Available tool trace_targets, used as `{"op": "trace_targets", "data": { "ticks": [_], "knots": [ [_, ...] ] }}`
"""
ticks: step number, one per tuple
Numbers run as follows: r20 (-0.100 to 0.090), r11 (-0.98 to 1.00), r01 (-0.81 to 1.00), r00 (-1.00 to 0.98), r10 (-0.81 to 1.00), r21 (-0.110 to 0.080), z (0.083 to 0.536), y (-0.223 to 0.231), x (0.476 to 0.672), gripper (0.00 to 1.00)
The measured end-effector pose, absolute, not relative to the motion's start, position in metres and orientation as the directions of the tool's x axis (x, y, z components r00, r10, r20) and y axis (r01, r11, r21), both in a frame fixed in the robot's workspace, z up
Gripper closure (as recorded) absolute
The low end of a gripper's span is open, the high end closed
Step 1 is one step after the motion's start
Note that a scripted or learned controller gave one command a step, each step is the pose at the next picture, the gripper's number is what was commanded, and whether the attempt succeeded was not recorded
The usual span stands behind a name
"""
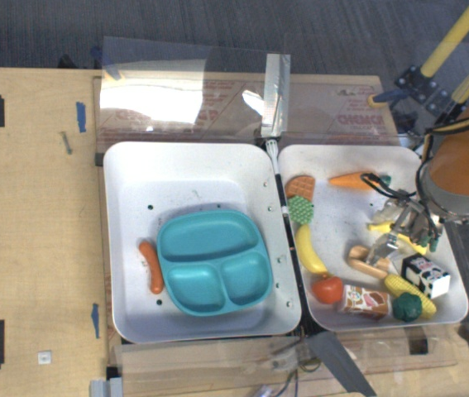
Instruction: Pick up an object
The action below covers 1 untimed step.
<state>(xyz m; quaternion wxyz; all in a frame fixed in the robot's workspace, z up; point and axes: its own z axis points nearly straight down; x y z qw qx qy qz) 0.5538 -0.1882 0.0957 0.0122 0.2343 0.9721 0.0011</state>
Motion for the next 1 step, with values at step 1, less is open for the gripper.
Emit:
{"op": "trace_targets", "data": {
  "ticks": [1],
  "knots": [
    [-0.024, 0.900, 0.435, -0.900, 0.435, 0.009, 0.0966, -0.1070, 0.5224, 0.00]
  ]
}}
